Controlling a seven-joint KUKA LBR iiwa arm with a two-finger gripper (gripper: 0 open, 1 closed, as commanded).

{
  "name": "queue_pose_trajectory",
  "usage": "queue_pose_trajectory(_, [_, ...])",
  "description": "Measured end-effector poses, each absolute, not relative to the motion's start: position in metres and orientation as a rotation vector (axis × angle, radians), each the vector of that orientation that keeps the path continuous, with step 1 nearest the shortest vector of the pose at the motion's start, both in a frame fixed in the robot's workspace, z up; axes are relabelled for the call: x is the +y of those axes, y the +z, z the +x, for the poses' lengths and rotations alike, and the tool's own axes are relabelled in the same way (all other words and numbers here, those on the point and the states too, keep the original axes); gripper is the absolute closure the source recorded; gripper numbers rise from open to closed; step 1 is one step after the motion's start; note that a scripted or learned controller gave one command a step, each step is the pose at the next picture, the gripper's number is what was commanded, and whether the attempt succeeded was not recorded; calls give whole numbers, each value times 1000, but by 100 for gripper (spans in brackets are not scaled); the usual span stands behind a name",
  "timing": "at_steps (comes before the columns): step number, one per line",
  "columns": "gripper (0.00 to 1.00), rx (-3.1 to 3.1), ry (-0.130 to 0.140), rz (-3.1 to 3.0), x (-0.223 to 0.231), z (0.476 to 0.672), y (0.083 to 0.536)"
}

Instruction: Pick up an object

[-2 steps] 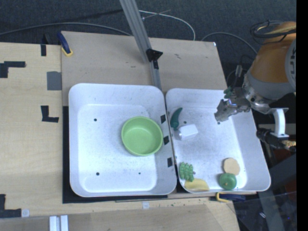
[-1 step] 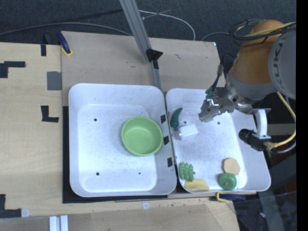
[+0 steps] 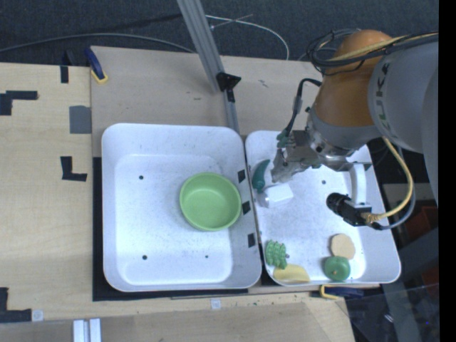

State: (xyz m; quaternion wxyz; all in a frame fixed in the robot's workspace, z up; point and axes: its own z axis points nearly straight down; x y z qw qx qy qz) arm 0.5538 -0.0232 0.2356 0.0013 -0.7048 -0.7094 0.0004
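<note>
We see the gripper (image 3: 279,169), finger spread untellable, one white block (image 3: 278,194) just beneath, one teal piece (image 3: 259,174) beside, one green bowl (image 3: 209,201) well left.

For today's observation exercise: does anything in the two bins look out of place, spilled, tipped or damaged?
Nothing stands out. The green bowl sits upright in the left bin. In the right bin, small items lie apart along the near edge, and a white block and a teal piece lie below the gripper.

Small white block (image 3: 278,194) and dark teal curved piece (image 3: 260,174) lie at right bin's left wall. Near its front edge: knobbly green toy (image 3: 276,252), yellow wedge (image 3: 294,273), green round fruit (image 3: 336,267), tan disc (image 3: 343,246).
</note>
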Motion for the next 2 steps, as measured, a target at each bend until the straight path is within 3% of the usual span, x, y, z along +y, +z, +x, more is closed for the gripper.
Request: queue_pose_trajectory(2, [100,-2227,4,-2211,84,529,228])
